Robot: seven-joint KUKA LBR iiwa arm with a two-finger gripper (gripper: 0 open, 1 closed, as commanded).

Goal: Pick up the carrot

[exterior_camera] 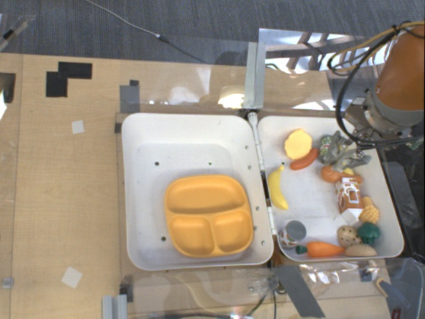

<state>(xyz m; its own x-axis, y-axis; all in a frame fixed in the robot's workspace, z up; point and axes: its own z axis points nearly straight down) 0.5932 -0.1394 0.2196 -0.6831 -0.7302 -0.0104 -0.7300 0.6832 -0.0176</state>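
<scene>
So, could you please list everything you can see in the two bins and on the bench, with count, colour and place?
Bins: 2, white, side by side on the bench.
Divided plate: 1, yellow-orange, left bin.
Carrot: 1, orange with green end, right bin's near edge.
Banana: 1, yellow, right bin by the divider.
Round yellow piece: 1, right bin's far part.
Sausage: 1, red-orange, touching the yellow piece.
Small cup: 1, grey, near the carrot.
Carton: 1, white and brown, right bin.
Broccoli: 1, green, near right corner.
Gripper: 1, grey, over the right bin's far part; arm orange-banded.
</scene>
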